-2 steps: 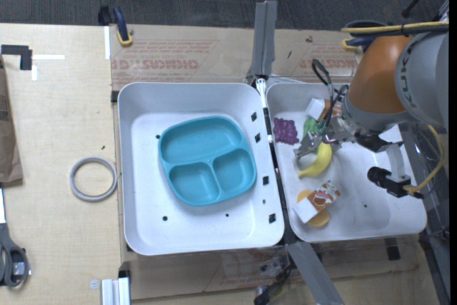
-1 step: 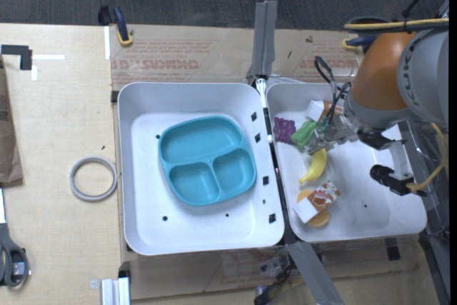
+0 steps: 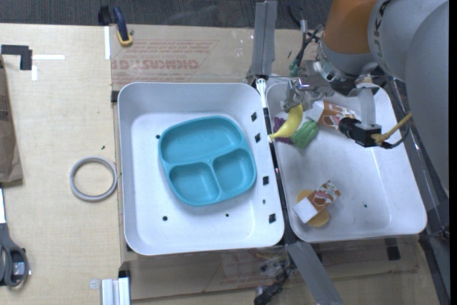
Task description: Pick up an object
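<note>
Banana-shaped yellow toy point(image 3: 288, 126) is seen directly below the pincer point(image 3: 295, 98), at the left wall of the right bin point(image 3: 400, 175), with a green piece point(image 3: 305, 133) touching it on the right. Whether the pincer is spread or pressed together cannot be told, and no grasp on the toy can be made out. An orange-and-white packet point(image 3: 335, 115) lies just right of the pincer. Nearer the camera, a small carton and orange items point(image 3: 316, 205) are clustered. Left of the pincer, a blue divided plate point(image 3: 206, 160) is held in the left bin point(image 3: 136, 175).
</note>
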You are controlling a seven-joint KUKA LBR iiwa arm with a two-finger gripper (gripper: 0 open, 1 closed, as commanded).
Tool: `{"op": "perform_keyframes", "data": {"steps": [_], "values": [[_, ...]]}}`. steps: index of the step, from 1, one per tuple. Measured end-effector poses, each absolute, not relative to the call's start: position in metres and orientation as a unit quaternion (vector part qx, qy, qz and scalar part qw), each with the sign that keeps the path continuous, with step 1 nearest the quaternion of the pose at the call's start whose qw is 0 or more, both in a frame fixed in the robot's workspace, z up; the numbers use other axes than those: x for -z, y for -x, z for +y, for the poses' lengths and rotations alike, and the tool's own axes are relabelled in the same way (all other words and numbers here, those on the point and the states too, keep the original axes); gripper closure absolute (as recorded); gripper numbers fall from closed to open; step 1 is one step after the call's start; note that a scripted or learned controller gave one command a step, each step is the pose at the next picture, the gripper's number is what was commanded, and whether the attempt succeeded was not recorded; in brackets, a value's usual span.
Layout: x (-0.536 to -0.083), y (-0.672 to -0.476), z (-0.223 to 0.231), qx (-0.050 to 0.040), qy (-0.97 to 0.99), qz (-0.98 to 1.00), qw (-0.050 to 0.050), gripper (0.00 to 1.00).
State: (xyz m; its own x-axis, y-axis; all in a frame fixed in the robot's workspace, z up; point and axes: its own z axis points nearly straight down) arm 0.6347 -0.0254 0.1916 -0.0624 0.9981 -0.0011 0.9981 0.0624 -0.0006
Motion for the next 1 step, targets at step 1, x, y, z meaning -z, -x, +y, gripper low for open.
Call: {"op": "perform_keyframes", "data": {"steps": [1], "values": [[-0.1909, -0.5983, 0.0396, 0.0011, -0.688, 0.726, 0.0, 1.0]]}}
